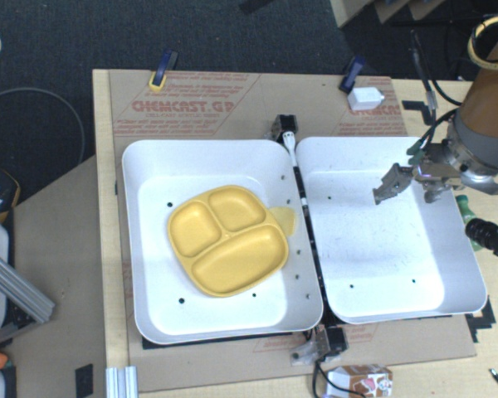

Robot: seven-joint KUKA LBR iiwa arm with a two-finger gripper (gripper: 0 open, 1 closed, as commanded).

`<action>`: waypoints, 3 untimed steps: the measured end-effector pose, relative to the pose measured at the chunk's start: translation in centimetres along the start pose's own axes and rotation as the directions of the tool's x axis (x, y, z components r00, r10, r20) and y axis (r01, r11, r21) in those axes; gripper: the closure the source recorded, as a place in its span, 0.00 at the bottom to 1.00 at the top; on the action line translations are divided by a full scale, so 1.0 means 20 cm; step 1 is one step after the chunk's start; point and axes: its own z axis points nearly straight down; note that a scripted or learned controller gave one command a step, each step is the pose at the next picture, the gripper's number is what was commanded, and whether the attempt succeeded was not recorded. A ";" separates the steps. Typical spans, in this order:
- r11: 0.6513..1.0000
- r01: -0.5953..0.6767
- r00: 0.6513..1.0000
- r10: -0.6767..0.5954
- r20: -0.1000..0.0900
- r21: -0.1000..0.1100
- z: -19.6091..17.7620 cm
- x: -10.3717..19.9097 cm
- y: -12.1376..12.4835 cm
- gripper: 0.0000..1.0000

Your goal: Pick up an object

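Note:
A yellow divided plate [227, 239] with three compartments lies flat in the left bin [145, 172]. A paler yellow piece [285, 219] pokes out from under its right edge. My gripper [413, 185] hangs over the upper right part of the right bin [382, 297], well to the right of the plate. Its fingers [390, 183] are spread open and nothing is between them.
The bins sit side by side on a brown board [232, 98], with a black divider clamp [285, 128] between them at the back. A white block [365, 99] lies on the board behind the right bin. Cables run near the arm at the right.

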 end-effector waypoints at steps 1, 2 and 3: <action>1.000 0.011 1.000 -0.011 -0.003 -0.004 -0.25 0.50 -0.17 0.00; 1.000 0.001 1.000 -0.001 0.000 -0.003 -0.29 0.47 -0.16 1.00; 1.000 0.009 1.000 -0.009 -0.004 -0.016 -0.91 0.81 -0.24 1.00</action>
